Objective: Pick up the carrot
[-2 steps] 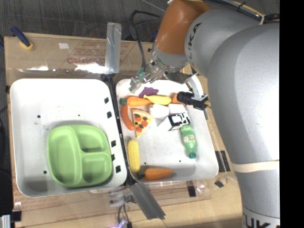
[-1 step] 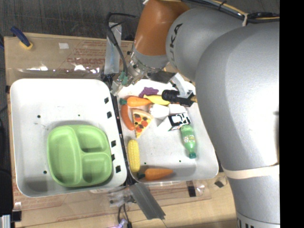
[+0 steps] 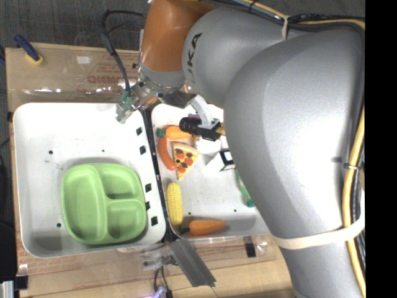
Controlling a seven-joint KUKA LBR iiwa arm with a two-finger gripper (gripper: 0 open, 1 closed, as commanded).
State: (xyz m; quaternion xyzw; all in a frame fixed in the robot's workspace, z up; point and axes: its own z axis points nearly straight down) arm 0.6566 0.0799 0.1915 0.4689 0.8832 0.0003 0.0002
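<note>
- Orange tapered plastic carrot is lying at the right white bin's near edge.
- Grey arm's gripper is hovering well apart; clenched or released, I cannot tell.
- Approaching is seemingly the step in hand: crossing over, then descending.

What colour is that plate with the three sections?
Light green. The camera view shows the plate lying in the left bin.

left bin: you've got the divided tray in it, toward the near side
right bin: just right of the left bin
carrot: against your right bin's near wall
corn: along its left wall, just behind the carrot
pizza slice: behind the corn
</note>
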